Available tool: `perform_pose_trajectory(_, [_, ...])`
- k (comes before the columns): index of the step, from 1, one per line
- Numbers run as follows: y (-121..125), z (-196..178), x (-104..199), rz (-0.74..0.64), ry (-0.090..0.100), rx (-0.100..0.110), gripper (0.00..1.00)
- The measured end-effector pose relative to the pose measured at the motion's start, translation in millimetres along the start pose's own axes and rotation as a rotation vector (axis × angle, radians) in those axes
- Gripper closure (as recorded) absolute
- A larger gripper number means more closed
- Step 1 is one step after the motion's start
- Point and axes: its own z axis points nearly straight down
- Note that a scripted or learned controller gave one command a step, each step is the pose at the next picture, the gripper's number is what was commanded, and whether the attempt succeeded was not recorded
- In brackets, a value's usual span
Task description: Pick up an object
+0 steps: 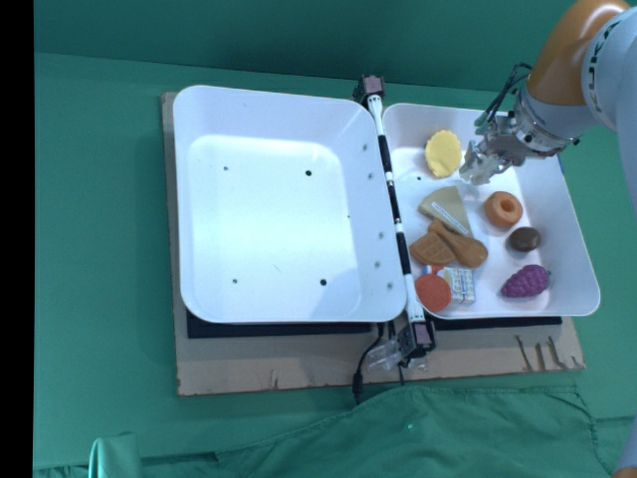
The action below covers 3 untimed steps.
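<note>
The shallow white right bin (582, 267) holds a yellow round piece (443, 153), a tan wedge (446, 208), an orange ring doughnut (503, 210), brown drumsticks (450, 248), a dark brown ball (523, 239), purple grapes (525, 281), a red disc (433, 292) and a small printed packet (461, 284). The left bin (274, 207) beside it shows bare white plastic. The gripper (478, 170) hangs over the right bin between yellow piece and doughnut, its fingers slightly parted and holding nothing.

Camera, one, fixed: sat above my table (100, 217), looked down at a slant, took in both bins (269, 118) whole; my arm (587, 48) entered from its right.
</note>
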Motion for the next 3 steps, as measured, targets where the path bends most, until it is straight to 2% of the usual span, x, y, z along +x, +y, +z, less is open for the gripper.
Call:
perform_pose_trajectory(1, [-1.2, -47.4, 0.0, -0.003, 0.005, 0.01, 1.0])
perform_pose_trajectory(3, [4.4, -177.0, -16.5, -0.004, 0.003, 0.007, 1.0])
